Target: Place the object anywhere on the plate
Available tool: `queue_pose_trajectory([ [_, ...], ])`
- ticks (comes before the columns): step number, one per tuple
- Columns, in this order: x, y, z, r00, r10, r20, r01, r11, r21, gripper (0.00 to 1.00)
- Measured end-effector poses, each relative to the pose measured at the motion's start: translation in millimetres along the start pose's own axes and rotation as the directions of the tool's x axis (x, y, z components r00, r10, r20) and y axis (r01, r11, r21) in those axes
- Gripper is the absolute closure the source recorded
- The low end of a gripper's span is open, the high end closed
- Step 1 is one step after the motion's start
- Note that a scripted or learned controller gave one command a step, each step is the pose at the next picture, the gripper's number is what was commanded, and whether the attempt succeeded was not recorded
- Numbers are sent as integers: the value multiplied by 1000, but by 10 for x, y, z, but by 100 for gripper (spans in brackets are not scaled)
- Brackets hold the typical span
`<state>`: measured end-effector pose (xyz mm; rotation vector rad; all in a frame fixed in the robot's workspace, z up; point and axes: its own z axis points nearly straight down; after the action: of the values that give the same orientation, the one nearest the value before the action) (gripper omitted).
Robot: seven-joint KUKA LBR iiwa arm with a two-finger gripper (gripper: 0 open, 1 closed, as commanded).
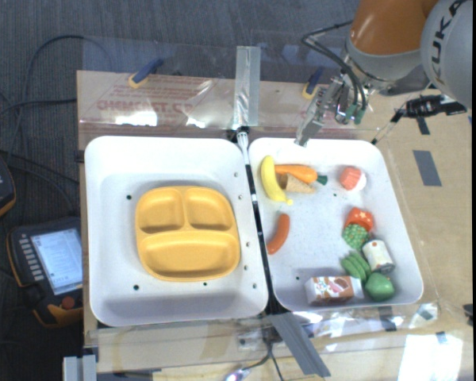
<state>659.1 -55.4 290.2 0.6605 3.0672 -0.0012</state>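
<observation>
A yellow plate (186, 230) with three compartments lies in the left white bin (111, 165), and nothing rests on it. The right bin (317, 236) holds the toy foods: a banana (270, 179), a carrot (297, 173), a red sausage (278, 232) and an orange-red ball (350, 178). My gripper (305, 136) hangs over the right bin's far rim, just above and right of the banana and carrot. It points down and to the left and touches none of them. Nothing shows in its grasp.
Along the right bin's right and front sides lie a tomato (359, 217), a green vegetable (354, 235), a small can (377, 255), a green pepper (379, 286) and a small carton (332, 289). A taped ridge (254, 205) divides the bins. Handheld devices lie at the far left.
</observation>
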Motion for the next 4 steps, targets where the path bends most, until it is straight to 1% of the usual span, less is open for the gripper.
queue_pose_trajectory([
  [1, 0, 0, 0, 1000, 0, 0, 0, 1000, 0, 0],
  [2, 521, 161, -280, 992, 129, -3, -129, 992, 0, 0],
  [3, 919, 197, -1952, 975, 221, -1, -221, 975, 0, 0],
  [4, 912, 78, -1948, 973, 232, -2, -232, 973, 1, 0],
])
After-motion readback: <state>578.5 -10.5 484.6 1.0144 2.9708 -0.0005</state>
